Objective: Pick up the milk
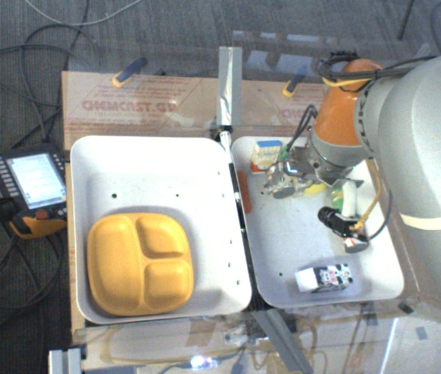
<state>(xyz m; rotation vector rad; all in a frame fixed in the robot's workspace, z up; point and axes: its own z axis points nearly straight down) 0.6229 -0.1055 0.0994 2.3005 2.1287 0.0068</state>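
Milk (266, 154) (small carton, blue top) sat at the far left corner of the right bin (283, 248), upright as far as I could tell. Gripper (276, 184) hung just beside it, toward the near side, and whether it was apart or together was impossible to tell. A white packet (325, 277) lay near the front edge. Left bin (127, 170) had a yellow tray (140, 263) with 3 compartments.

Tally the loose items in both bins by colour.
Yellow: 1, divided tray in the left bin
White: 1, small carton lying in the right bin
Multicoloured: 1, small carton at that bin's far corner, beside the gripper
Total: 3
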